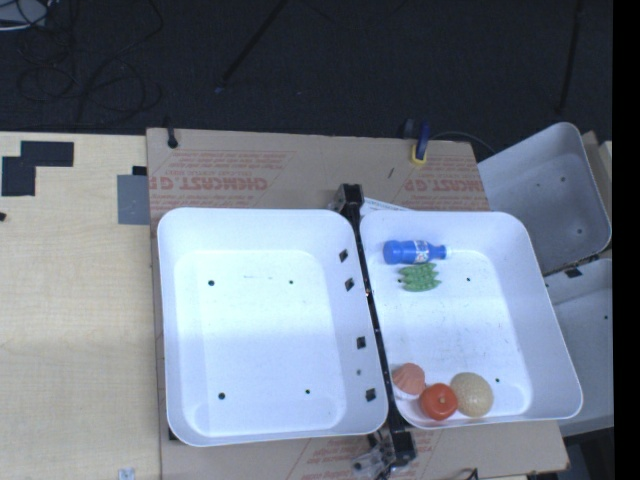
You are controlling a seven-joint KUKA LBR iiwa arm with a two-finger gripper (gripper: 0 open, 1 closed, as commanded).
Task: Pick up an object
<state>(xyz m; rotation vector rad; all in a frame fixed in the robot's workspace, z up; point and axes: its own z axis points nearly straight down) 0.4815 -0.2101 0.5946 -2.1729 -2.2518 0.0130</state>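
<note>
In the right bin point(520, 268), a blue bottle point(413, 252) lies far, a green toy point(420, 278) beside it, and a red ball point(438, 401) near; I cannot tell the claw's state.

Blue bottle point(412, 252) and perhaps four small items in right bin point(540, 298)
</note>
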